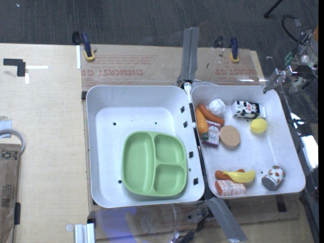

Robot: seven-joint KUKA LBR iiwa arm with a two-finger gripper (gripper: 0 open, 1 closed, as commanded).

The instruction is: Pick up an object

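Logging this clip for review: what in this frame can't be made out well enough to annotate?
- Gripper: in the camera view, at the right edge, thin and tangled with cables; open or shut cannot be told.
- Small carton: label too small to read; the yellow banana lies partly over the red item beside it.
- Packet: print too small, partly overlapped by the carrot.
- Brown bag: cut off by the left edge.

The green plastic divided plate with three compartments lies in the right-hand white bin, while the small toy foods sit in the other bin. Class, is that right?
Not quite. The camera view shows the green plastic divided plate lying in the left-hand white bin, not the right one. The rest holds: it has three compartments, and the small toy foods, such as the round yellow ball, sit in the other bin.
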